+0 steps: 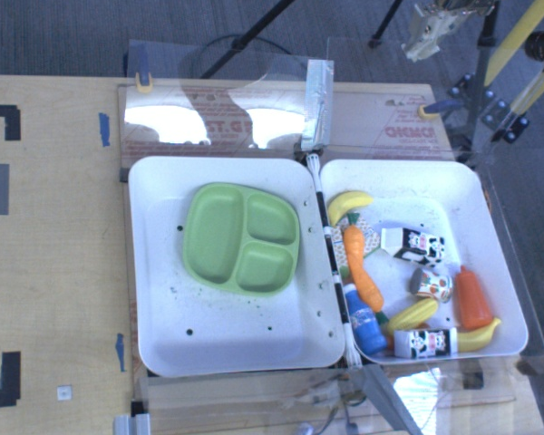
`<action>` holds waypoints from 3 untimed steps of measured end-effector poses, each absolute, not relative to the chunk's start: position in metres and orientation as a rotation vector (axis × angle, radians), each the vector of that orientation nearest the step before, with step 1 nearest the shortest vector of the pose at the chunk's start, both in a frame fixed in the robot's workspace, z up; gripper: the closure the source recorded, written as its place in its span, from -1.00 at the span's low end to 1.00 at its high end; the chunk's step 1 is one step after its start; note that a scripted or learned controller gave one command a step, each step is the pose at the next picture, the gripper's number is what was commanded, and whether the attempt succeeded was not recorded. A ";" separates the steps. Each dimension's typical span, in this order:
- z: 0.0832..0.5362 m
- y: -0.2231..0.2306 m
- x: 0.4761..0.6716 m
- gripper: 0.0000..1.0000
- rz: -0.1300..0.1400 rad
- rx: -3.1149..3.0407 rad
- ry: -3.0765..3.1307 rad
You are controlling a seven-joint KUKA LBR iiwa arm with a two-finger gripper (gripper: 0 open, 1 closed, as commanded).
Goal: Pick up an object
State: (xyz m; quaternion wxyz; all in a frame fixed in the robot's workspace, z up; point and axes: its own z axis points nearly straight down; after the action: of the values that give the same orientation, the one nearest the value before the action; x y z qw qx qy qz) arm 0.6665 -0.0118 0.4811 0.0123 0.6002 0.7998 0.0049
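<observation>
Across the middle of the frame, two shallow white bins sit edge to edge on the surface [54,243], their inner rims meeting along a nearly vertical line.

The left bin [163,333] carries a green divided plate [241,238], set slightly above the bin's centre. Bare white floor runs all round the plate, widest along the lower edge and the left side.

The right bin [453,188] is crowded in its lower half:
- A yellow banana [348,205] lies near the upper left corner, close to the shared rim.
- An orange carrot [363,265] runs down from it, beside that rim.
- A blue bottle [366,321] lies below the carrot's tip, hard against the rim.
- A cow-patterned carton [417,243] lies near the bin's centre, with a small can [432,285] just below it.
- A red-orange pepper [473,299] stands close to the right wall.
- A second banana [414,314], a second cow-patterned carton [426,342] and a third banana [480,335] pack the lower edge.

Open room in this bin lies along its upper edge and upper right corner.

The gripper [432,27] hangs at the upper right of the frame, beyond the bins' far edge and well apart from every object; it has hold of nothing, and how far open it is cannot be told.
</observation>
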 end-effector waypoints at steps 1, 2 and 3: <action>0.492 -0.011 0.667 1.00 0.019 1.864 2.490; 0.435 0.062 0.666 1.00 -0.001 1.812 2.567; 0.447 0.063 0.667 1.00 0.004 1.806 2.565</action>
State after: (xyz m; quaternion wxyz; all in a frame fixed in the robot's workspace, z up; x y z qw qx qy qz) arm 0.6671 0.0635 0.4470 0.0021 0.5757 0.8176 0.0013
